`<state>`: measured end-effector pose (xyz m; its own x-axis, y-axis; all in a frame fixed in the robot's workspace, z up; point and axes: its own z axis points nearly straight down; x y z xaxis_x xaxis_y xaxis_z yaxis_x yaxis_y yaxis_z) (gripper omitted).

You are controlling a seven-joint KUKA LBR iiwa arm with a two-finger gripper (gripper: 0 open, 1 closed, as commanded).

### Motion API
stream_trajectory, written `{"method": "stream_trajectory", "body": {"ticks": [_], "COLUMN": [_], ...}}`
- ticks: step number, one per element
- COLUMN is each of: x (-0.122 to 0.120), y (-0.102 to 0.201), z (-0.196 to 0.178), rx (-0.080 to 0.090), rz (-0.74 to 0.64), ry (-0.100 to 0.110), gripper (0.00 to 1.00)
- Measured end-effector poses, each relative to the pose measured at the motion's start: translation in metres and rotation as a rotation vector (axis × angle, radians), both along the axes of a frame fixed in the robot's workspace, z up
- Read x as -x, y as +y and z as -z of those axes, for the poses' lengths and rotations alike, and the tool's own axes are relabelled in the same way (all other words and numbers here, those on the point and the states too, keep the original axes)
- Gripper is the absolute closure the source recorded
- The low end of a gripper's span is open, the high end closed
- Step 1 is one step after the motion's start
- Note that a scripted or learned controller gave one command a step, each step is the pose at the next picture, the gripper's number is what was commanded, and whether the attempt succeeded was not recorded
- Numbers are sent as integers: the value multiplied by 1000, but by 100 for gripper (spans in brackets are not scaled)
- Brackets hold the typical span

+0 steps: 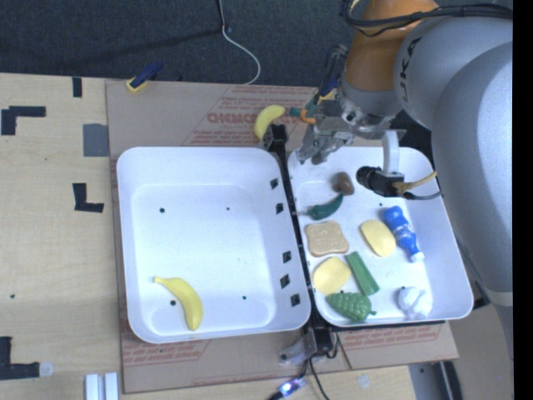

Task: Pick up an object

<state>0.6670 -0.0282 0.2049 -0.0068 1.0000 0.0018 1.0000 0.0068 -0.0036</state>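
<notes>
Gripper (321,144) hangs over the right white bin's (445,248) far-left corner; jaw state cannot be told. A curved yellow plastic banana (184,299) lies near the left white bin's (133,223) near-left corner.

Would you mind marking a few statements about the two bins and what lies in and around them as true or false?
1. A banana lies in the left bin. True.
2. The blue bottle lies in the left bin. False: it lies in the right bin, near its right side.
3. A second banana lies on the cardboard behind the bins. True.
4. The slice of toast lies outside both bins. False: it lies in the right bin, near the divider.
5. The gripper is over the left bin's front corner. False: it is at the right bin's far left corner.
</notes>
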Motion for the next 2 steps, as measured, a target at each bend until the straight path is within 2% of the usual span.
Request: {"method": "stream_trajectory", "body": {"ticks": [1, 2], "x": [-1, 19], "y": [68, -68], "z": [8, 22], "rx": [0, 8], "rz": [-1, 17], "ry": [0, 0], "gripper": [100, 100]}}
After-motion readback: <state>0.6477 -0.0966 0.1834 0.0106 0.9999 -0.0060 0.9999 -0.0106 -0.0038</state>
